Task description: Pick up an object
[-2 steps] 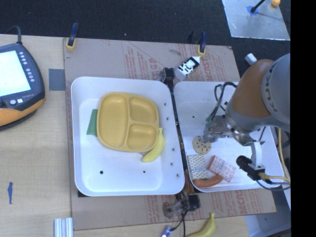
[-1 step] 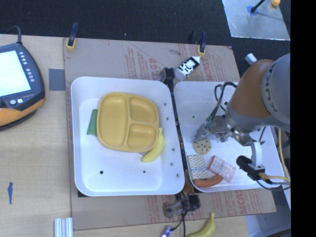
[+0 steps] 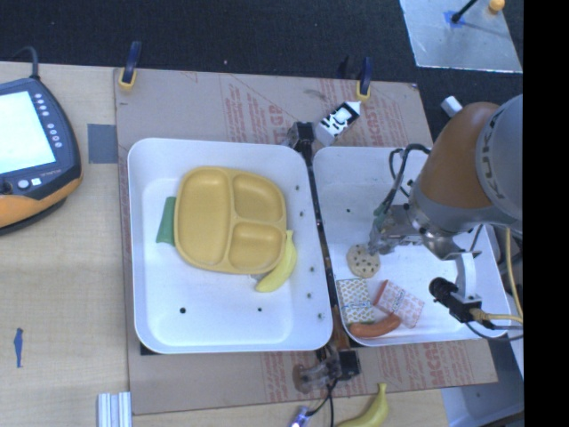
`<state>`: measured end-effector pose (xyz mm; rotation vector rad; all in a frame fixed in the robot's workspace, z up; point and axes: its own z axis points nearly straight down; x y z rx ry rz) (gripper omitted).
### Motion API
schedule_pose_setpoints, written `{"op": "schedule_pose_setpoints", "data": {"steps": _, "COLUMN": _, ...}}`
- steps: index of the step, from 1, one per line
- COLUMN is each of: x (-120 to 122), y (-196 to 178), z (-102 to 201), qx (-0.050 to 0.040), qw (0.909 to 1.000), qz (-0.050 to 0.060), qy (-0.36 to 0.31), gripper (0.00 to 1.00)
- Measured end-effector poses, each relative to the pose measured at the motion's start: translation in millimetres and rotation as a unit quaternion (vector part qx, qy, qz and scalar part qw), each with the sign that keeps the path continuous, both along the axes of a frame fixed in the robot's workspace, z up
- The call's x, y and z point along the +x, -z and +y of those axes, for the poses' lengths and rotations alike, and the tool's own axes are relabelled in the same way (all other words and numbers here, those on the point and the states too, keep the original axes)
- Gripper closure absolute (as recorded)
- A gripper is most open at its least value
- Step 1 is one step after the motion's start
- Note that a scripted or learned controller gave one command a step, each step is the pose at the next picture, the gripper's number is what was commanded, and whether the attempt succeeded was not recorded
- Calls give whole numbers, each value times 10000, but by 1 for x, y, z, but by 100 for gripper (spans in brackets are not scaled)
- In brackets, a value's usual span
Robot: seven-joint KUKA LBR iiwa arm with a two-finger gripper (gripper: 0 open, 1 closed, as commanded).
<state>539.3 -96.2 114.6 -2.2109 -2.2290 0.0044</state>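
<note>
My gripper reaches down into the right bin from the right, its tip just above a round tan cookie. Near the bin's front lie a checkered packet, a red-and-white packet and a red sausage. The arm's orange band and grey wrist hang over the right half of the bin. Nothing shows between the fingers.
The left bin holds a yellow divided plate, a banana at the plate's front right and a green piece under its left edge. A teach pendant lies at far left. Another banana lies in front of the bins.
</note>
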Motion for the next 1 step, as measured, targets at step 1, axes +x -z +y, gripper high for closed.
{"op": "schedule_pose_setpoints", "data": {"steps": 1, "x": 0, "y": 0, "z": 0, "qx": 0, "qw": 10000, "qz": 1, "qy": -2, "gripper": 0}}
